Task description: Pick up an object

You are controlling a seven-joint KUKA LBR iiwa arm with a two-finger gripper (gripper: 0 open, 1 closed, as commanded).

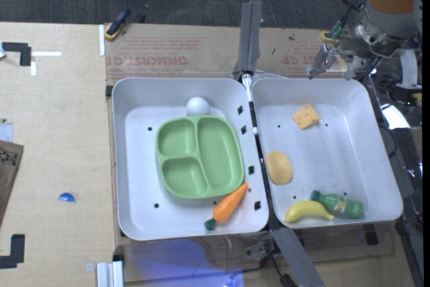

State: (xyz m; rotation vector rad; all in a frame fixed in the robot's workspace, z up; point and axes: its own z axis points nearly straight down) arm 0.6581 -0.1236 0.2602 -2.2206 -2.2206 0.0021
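Hovering beyond the right bin's (366, 101) far corner, the claw (321, 62) carried nothing; whether it stood apart or together I couldn't tell. Nearest below lay the cheese wedge (306, 117). Approach stage, I judged: descending came next.

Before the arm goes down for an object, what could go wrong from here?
1. The banana and the green bottle touch in the right bin's near corner; a grab may catch both, or hit the wall.
2. The carrot leans on the green plate's edge, so it may roll or slip.
3. The gripper hangs beyond the bin's far rim, so it must cross that rim first.
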